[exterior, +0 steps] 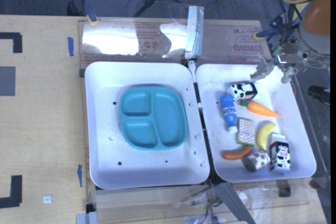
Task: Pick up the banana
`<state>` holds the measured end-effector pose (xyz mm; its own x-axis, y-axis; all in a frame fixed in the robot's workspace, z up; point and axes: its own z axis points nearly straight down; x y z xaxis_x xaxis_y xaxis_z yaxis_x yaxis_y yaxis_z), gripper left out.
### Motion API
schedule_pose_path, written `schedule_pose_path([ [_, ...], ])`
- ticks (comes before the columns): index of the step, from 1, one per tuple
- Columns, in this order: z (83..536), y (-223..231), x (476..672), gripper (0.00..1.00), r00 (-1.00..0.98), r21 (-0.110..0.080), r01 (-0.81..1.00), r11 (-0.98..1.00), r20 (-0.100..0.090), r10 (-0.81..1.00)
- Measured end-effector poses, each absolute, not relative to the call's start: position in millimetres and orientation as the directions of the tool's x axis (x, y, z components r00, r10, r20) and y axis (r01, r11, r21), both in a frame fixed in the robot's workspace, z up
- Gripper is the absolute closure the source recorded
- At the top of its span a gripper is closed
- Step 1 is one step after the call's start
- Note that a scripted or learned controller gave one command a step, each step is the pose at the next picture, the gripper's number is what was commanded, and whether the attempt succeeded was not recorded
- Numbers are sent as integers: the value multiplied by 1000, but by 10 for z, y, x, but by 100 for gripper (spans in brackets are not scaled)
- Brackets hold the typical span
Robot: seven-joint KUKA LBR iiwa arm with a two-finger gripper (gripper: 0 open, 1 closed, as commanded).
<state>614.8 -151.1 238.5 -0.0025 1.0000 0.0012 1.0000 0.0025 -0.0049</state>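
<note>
The yellow banana (265, 134) lies in the right bin (307, 136), toward its near right side, between a speckled packet (245, 130) and a black-and-white carton (280, 155). My gripper (273, 72) hangs over the far right corner of that bin, well behind the banana. Its two grey fingers are spread apart and open, with nothing between them.
Also in the right bin are a cow toy (244, 92), an orange carrot (262, 109), a blue bottle (228, 112), a reddish sausage (236, 153) and a small round toy (255, 161). The left bin (100, 86) holds a teal divided plate (154, 116).
</note>
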Motion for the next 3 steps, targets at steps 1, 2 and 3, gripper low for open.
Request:
schedule_pose_path([
  [1,1732,-1867,5322,0,-131,-3,991,131,1,991],
  [2,919,-1941,4851,0,-51,-2,999,51,1,999],
  [3,865,-1703,5023,0,-109,4,994,109,-3,994],
])
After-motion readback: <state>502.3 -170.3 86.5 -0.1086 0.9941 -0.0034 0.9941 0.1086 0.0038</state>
